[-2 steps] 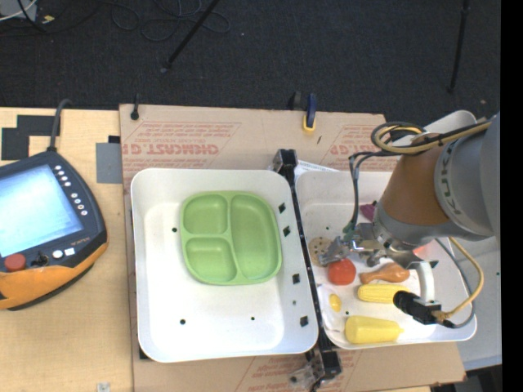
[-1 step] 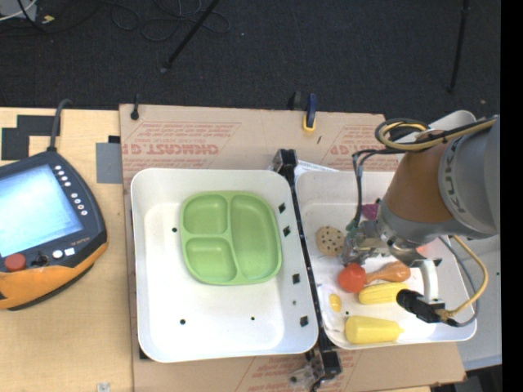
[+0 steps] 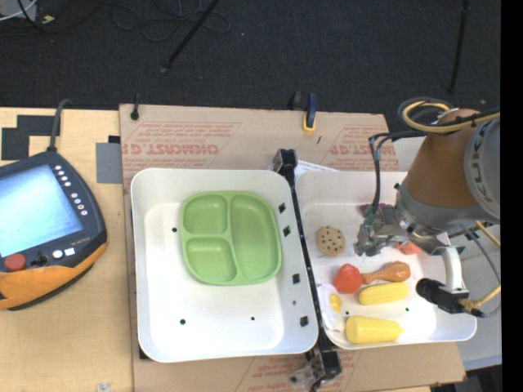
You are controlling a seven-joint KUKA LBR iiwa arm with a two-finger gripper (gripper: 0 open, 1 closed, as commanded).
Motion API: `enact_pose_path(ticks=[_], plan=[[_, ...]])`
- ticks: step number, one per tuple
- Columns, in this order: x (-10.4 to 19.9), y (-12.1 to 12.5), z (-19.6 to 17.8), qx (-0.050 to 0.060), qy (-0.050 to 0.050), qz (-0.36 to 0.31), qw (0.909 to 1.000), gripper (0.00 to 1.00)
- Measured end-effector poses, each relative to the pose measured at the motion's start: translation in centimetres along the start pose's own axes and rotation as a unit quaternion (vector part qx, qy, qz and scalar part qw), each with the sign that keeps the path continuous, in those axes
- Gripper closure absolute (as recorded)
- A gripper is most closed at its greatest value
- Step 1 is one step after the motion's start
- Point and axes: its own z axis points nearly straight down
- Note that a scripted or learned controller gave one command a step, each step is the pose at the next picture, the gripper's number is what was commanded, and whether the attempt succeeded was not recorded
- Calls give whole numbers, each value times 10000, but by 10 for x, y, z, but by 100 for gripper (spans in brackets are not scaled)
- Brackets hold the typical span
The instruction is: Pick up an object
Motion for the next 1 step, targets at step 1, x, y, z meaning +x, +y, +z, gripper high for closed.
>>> enact_pose_path(ticks=[1], plan=[[3, -8, -48, 1, 1, -48, 10000, 100]])
